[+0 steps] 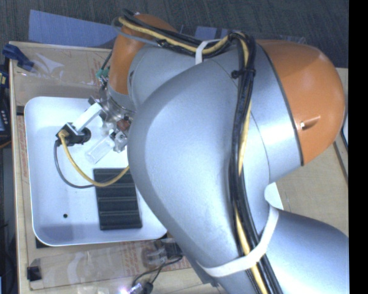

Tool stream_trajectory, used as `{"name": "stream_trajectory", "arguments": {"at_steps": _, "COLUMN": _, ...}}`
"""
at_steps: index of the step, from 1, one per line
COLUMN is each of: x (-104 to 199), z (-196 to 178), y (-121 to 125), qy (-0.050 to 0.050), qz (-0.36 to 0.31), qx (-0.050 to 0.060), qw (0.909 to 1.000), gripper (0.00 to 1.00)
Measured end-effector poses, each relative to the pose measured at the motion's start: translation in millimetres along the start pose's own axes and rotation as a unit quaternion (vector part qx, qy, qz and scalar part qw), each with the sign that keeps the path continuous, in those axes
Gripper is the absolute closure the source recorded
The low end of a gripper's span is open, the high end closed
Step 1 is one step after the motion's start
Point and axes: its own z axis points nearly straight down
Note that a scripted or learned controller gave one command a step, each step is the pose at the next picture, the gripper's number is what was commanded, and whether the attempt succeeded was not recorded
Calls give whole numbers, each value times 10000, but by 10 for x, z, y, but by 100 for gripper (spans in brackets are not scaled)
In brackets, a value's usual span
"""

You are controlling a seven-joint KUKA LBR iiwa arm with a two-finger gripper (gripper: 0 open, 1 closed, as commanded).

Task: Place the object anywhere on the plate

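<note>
As seen, fingers (pixel 104 146) above bin (pixel 43 164).

White bin (pixel 34 164) sitting on counter (pixel 67 265), spreading below and left of pincer (pixel 107 144). Dark ribbed slab (pixel 118 199) lying flat in bin, just below pincer. Small dark speck (pixel 65 215) lying on bin floor, lower left of pincer. Blue sheet (pixel 67 29) lying past counter's far edge, above pincer.
</note>
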Motion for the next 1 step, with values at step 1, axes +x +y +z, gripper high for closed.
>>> {"name": "stream_trajectory", "arguments": {"at_steps": 1, "x": 268, "z": -745, "y": -898, "qy": 30, "qz": -1045, "qx": -4, "qw": 9945, "gripper": 100}}
